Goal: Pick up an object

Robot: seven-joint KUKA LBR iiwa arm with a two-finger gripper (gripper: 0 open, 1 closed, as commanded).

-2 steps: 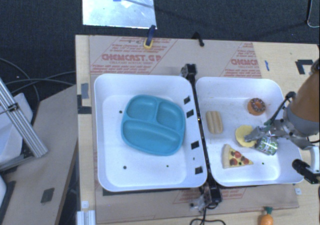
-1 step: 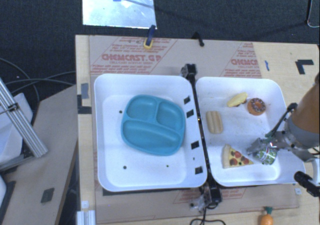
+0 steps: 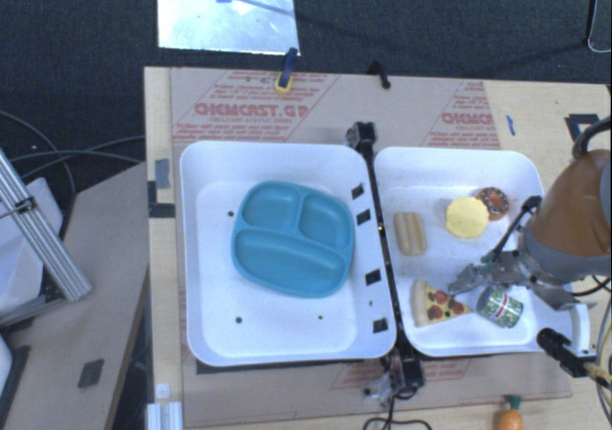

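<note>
1. In the right bin (image 3: 459,162), lower right part, the gripper (image 3: 469,282) is seen low over the floor, reached in from the right w/ the grey arm (image 3: 564,237) and orange band behind it. Dark fingers (image 3: 463,279) are spread apart, pointed left; nothing is seen pinched betw. them.
2. Just beside the fingertips, the pizza slice (image 3: 438,305) is laid flat near the bin's front wall, tip toward the left; whether it is touched by the fingers can't be told.
3. Just right of the slice, under the wrist, a small green-and-white can (image 3: 501,307) is laid on its side.
4. Toward the bin's middle, a tan bread-like piece (image 3: 409,232) is placed near the left wall; a yellow round obj. (image 3: 467,217) is set to its right, w/ a brown donut-like obj. (image 3: 493,201) touching or just beside it.
5. In the left bin (image 3: 215,170), a blue divided plate (image 3: 293,237) is laid roughly centred, compartments up, well apart from the gripper.
6. Betw. the bins, a black divider strip (image 3: 375,227) is seen.
</note>
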